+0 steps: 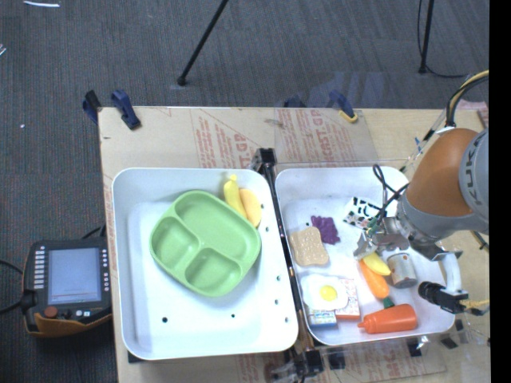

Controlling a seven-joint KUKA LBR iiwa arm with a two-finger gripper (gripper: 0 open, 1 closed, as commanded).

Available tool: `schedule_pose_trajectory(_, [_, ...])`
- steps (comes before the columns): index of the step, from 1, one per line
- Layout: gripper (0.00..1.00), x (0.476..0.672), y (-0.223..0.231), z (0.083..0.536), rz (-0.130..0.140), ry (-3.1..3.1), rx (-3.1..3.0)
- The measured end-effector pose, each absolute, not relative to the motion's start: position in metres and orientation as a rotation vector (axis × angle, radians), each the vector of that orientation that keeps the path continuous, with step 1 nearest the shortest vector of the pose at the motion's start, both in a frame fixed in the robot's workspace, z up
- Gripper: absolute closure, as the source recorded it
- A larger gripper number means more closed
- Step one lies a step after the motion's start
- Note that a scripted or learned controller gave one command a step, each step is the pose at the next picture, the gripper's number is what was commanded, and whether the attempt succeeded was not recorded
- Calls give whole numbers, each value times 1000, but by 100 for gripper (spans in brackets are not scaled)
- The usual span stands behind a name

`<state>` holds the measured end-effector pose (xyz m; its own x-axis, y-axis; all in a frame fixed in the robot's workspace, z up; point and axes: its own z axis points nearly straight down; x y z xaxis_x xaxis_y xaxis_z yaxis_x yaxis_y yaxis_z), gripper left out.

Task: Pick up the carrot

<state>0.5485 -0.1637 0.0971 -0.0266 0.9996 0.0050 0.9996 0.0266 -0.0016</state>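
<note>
The carrot (373,280), a short orange stick with a green end pointing to the near right, lies in the right bin (335,183) toward its right side. A small yellow piece (376,263) rests against its upper end. My gripper (382,242) hangs just above and behind that end, close over the yellow piece. The grey wrist and orange band (445,178) rise to the right and hide the bin's far right corner.
A fatter orange toy (390,319) lies at the bin's near right. A grey cylinder (402,270) sits right of the carrot. Bread (308,246), purple grapes (325,228) and a fried egg (327,294) lie left. The left bin (128,294) holds a green plate (205,242) and a banana (233,196).
</note>
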Motion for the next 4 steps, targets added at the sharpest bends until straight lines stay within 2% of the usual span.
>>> schedule_pose_trajectory(1, [100,512,-179,100,-26,-2430,-2034])
schedule_pose_trajectory(2, [100,485,-148,97,-18,-2663,-1720])
schedule_pose_trajectory(3, [100,520,-129,89,-3,-2700,-1619])
schedule_pose_trajectory(4, [100,504,-204,208,-1,-2714,-1610])
